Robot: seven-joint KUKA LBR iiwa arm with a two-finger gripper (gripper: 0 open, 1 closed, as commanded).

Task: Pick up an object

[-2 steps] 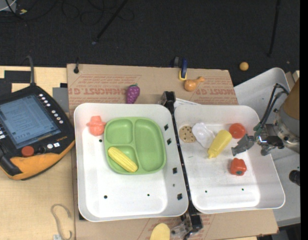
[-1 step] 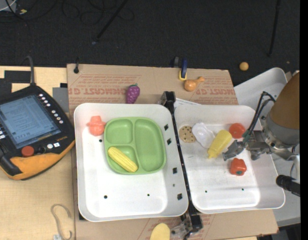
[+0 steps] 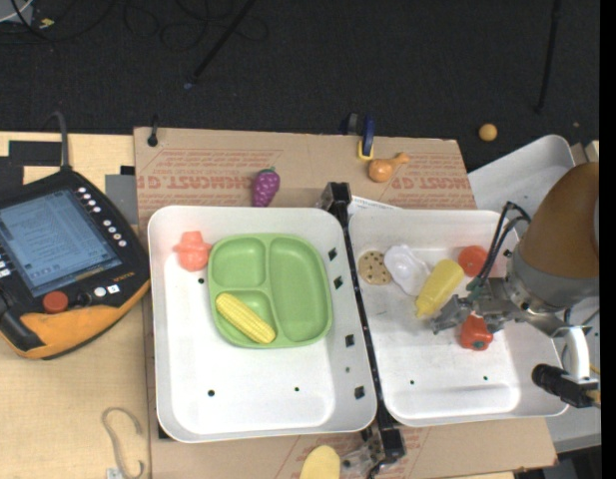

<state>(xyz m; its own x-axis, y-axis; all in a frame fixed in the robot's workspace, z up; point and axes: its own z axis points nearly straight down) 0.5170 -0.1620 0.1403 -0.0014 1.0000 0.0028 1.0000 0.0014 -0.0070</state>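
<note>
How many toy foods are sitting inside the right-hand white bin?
5 that I can see: a cookie, a clear white piece, a yellow bottle-like piece, an orange-red ball and a red piece by the tool. The arm may hide more.

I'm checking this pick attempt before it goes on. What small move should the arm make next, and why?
Probably a short move straight down. The claw sits in the right white bin, close above the small red toy, with the yellow plastic bottle just to its upper left. The view does not settle whether anything is gripped, so I would lower onto the red toy first.
</note>
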